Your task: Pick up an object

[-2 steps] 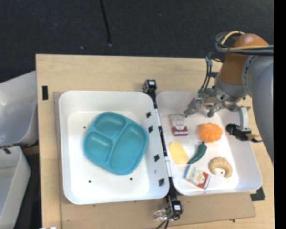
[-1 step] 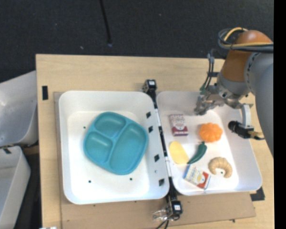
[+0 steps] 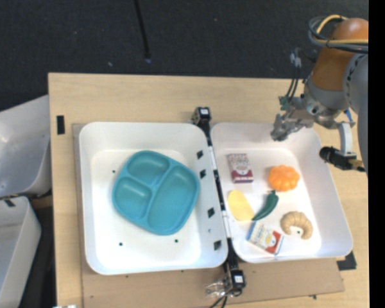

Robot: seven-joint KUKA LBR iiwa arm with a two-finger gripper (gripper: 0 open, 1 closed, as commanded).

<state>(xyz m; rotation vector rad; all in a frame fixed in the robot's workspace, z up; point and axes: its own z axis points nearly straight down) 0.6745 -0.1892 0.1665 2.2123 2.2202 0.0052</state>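
Overhead slanted view of a light wooden tabletop (image 3: 147,98) carrying two shallow white bins side by side. The left white bin (image 3: 96,249) contains a teal plastic divided plate (image 3: 155,192) with three compartments, lying flat near the bin's middle. The right white bin (image 3: 330,226) contains six small items: a red-and-white carton (image 3: 240,168) near the bin's left wall; an orange pumpkin-shaped toy (image 3: 283,178) to its right; a pale yellow oval toy (image 3: 240,205) below the carton; a dark green pepper-shaped toy (image 3: 265,206) just beside the yellow oval, between it and the pumpkin; a tan croissant-shaped toy (image 3: 297,223) toward the lower right; and a small white box with red and blue print (image 3: 265,238) near the bottom edge. The grey arm with its orange band (image 3: 330,69) enters from the right. Its end effector (image 3: 283,128) sits over the upper rim of the right bin, well apart from all six items; nothing is seen between its fingers, and whether they are spread or pressed together cannot be told at this resolution.
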